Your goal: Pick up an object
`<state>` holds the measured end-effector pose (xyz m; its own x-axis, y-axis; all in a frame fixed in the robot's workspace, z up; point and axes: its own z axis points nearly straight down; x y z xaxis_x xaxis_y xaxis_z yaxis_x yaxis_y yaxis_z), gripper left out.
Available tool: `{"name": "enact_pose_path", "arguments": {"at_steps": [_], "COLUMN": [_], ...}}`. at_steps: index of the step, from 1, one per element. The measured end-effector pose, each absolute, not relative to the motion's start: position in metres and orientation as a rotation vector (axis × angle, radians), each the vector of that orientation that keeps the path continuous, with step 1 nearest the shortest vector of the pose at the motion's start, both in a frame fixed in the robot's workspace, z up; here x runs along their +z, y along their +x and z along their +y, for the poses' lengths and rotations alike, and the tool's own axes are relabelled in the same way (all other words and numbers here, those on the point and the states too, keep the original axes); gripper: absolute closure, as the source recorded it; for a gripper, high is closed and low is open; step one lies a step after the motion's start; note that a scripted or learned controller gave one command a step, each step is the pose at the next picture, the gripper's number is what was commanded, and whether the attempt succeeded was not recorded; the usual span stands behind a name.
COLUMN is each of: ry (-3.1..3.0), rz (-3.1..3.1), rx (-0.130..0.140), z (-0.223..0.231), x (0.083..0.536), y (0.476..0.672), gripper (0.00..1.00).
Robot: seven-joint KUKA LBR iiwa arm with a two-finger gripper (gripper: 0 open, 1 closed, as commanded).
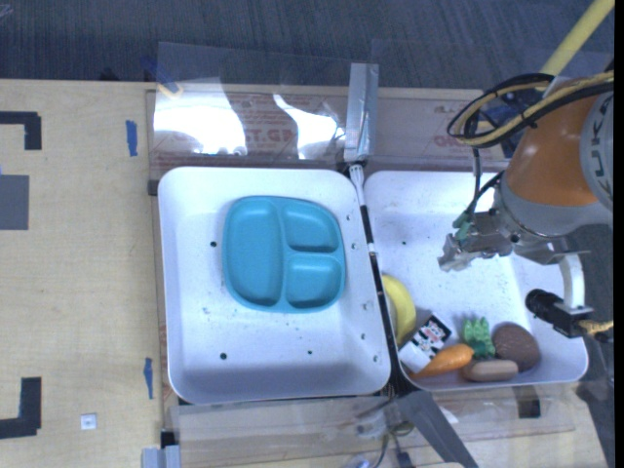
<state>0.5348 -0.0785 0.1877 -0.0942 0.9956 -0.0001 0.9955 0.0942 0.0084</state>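
My gripper (466,249) hangs over the middle of the right bin (429,208), below the grey and orange arm (556,164) that reaches in from the right. Nothing shows under it but the bare bin floor. The objects lie along the bin's near edge, below the gripper: a yellow fruit (398,305) against the left wall, a small black and white item (431,334), an orange carrot (447,360), a green broccoli piece (478,333), a brown potato-like lump (516,344) and a tan sausage shape (490,370).
The left bin (185,261) holds a blue divided plate (285,253). A ridge (369,252) separates the two bins. Cables (497,105) loop above the arm, and clear plastic sheeting (253,115) stands behind the bins.
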Motion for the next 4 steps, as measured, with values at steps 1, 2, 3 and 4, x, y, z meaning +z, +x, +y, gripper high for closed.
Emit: {"name": "enact_pose_path", "arguments": {"at_steps": [1, 2, 3, 4], "ry": [2.117, 2.205, 2.274, 2.283], "rz": [2.321, 2.23, 2.155, 2.158], "rx": [0.0, 0.008, 0.014, -0.001], "z": [-0.08, -0.108, -0.084, -0.085], "x": [0.184, 0.088, 0.19, 0.184], "y": [0.533, 0.537, 0.547, 0.544], "gripper": [0.0, 0.0, 0.0, 0.0]}}
